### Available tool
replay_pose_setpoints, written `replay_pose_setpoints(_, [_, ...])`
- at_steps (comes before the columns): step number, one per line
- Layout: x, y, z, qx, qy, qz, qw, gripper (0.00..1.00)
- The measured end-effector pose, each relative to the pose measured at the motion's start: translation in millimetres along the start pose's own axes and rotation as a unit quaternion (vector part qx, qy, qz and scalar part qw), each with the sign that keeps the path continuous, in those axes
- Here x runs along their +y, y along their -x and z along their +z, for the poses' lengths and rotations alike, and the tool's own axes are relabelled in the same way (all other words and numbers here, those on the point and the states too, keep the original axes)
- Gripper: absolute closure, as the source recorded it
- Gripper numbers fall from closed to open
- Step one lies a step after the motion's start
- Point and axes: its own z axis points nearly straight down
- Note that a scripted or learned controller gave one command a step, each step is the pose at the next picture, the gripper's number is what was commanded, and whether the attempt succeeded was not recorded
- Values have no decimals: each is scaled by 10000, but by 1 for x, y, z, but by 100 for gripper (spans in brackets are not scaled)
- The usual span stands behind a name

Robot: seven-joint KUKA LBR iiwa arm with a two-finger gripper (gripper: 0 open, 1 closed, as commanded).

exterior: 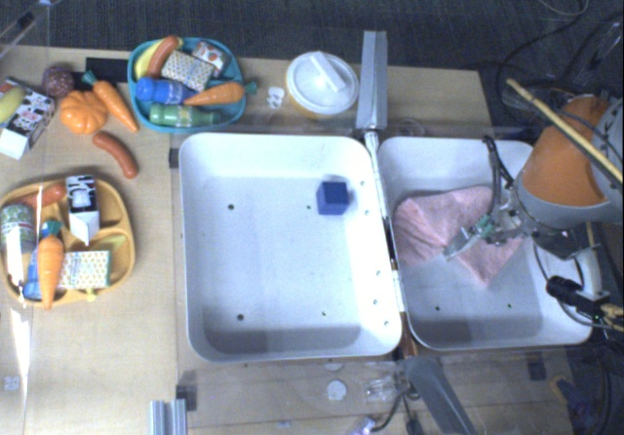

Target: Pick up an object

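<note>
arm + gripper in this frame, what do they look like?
The arm is grey, with a wide orange band just above the wrist, rounded like a dome from this angle. The gripper is small, with thin grey metal fingers and a greenish part near its base. Black cables loop around and behind the arm at the right.

Both bins, the left bin (273, 326) and the right bin (468, 331), look like smooth white plastic with a dull sheen. In the right one lies a pink cloth (444, 223), soft, matt and creased. The blue block (333, 196) in the left bin looks matt. The bench (146, 326) at the left of the frame is pale wood, smooth. The toy foods at upper left, such as the orange pumpkin (82, 112), look like glossy plastic.
</note>
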Motion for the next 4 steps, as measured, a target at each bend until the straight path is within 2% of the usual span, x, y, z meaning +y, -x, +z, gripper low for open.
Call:
replay_pose_setpoints(1, [-8, -5, 0, -12, 11, -386, 9993, 0])
replay_pose_setpoints(2, [-18, 5, 0, -2, 9, -889, 9960, 0])
replay_pose_setpoints(3, [-15, 7, -13, -45, 54, -877, 9961, 100])
replay_pose_setpoints(4, [33, -45, -73, 31, -42, -836, 9965, 100])
